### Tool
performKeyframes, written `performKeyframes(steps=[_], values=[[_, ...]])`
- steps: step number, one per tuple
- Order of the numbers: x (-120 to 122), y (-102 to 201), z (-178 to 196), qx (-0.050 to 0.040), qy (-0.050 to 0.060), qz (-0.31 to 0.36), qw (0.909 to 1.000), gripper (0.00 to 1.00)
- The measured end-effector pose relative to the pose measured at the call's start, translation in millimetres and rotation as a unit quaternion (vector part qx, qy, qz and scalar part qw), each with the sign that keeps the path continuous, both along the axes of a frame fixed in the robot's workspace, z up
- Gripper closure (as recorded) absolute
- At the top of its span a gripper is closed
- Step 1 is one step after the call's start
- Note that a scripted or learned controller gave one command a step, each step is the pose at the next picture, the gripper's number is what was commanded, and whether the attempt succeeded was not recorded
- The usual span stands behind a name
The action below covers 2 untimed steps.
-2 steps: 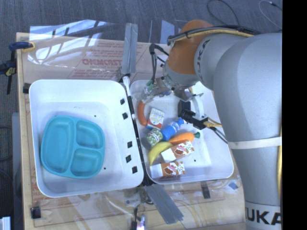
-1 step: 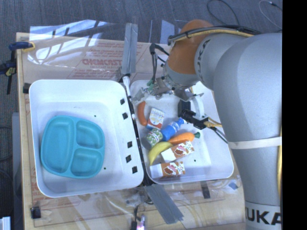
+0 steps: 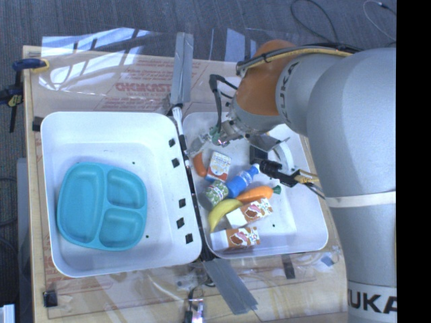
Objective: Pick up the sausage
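Arm low over the right bin point(image 3: 306, 231)

The gripper point(image 3: 221, 134) sits at its upper left corner; its grip I cannot tell. The sausage point(image 3: 199, 164) lies just below, beside the bin's left wall.

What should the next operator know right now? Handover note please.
Gripper: low over the back left corner of the right white bin; whether it is open or shut cannot be told, nothing seen held.
Sausage: probably the orange-brown piece by the bin's left wall, just in front of the gripper; partly hidden.
Also in that bin: small white cartons, blue plastic bottle, orange carrot, yellow banana.
Left white bin: turquoise divided plate.
Done: approach. Left: grasp and lift.
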<state>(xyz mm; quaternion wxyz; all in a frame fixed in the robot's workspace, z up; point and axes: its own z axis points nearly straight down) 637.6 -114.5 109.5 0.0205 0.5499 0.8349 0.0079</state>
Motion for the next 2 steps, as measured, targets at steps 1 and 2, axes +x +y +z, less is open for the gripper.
performKeyframes(steps=[1, 2], values=[[-28, 10, 3, 0.0012, 0.019, 0.052, 0.9985, 0.00], [-44, -15, -9, 0.0001, 0.014, 0.108, 0.9940, 0.00]])
